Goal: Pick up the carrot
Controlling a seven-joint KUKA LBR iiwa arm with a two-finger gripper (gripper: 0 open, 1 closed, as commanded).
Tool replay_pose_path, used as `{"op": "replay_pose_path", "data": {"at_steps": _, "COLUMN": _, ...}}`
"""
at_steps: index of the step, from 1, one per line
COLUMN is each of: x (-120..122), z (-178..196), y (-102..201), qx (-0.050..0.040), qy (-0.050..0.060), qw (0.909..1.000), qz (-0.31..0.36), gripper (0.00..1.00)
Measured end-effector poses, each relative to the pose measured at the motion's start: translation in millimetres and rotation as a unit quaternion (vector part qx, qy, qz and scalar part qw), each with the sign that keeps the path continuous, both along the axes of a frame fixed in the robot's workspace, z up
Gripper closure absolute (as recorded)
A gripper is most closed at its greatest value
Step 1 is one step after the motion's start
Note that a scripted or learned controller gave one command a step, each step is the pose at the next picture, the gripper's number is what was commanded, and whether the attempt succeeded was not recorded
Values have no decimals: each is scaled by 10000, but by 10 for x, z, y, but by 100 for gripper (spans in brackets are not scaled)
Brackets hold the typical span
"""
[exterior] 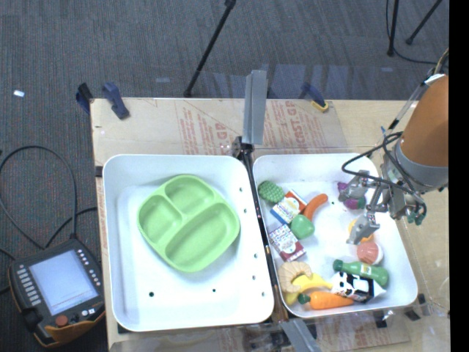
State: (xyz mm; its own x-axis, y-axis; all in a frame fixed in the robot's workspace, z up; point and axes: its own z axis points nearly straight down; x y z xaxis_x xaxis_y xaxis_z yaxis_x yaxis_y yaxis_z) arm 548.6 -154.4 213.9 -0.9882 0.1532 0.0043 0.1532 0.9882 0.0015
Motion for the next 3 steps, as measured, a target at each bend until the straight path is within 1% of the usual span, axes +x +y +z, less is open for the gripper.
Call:
{"op": "replay_pose_path", "data": {"at_steps": 1, "x": 211, "z": -1157, "y": -102, "qx": 7, "qy": 32, "qw": 9989, "qz": -467, "gripper": 0}}
{"op": "replay_pose_path", "data": {"at_steps": 2, "x": -146, "z": -1296, "y": -67, "qx": 1, "qy": 11, "qw": 9981, "qz": -609, "gripper": 0}}
{"op": "replay_pose_path", "data": {"at_steps": 3, "x": 357, "z": -1155, "y": -556, "qx": -4, "qy": -28, "qw": 10000, "qz": -22, "gripper": 0}}
